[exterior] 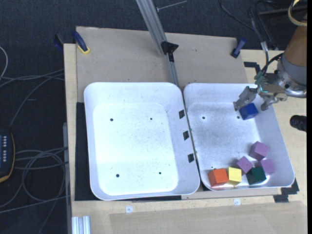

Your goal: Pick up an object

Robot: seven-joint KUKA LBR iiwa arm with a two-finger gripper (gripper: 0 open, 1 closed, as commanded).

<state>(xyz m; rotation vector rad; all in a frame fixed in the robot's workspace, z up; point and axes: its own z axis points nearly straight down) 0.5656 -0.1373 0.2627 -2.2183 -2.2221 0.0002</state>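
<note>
The gripper (254, 99) hung over the upper part of the right bin (278, 130), its two grey fingers (242, 101) spread apart, one to the left and one to the right. The blue cube (249, 111) sat just below them, tilted, with its top corner rising into the gap. Whether the fingers actually pinched it could not be told from this slant; they looked open around it, not closed on it.

The cube was in the bin's upper half, near the far wall and well apart from the other blocks. Those lay clustered at the bin's near right corner: an orange block (219, 176), a yellow block (235, 174), a green block (255, 175) and three purple blocks (259, 149). The left bin (92, 130) stood beside it.

Judging by its look, the cube was small, stiff and light (probably painted wood or plastic), so weight should be no trouble. Its smooth flat faces could slip if the fingers met an edge or corner, and the tilt made that a real risk. The best hold would be across two opposite flat faces, near the cube's middle, with the fingers square to those faces. A grip on the raised corner would likely twist the cube out. Nothing fragile was involved, so a firm close seemed safe.
</note>
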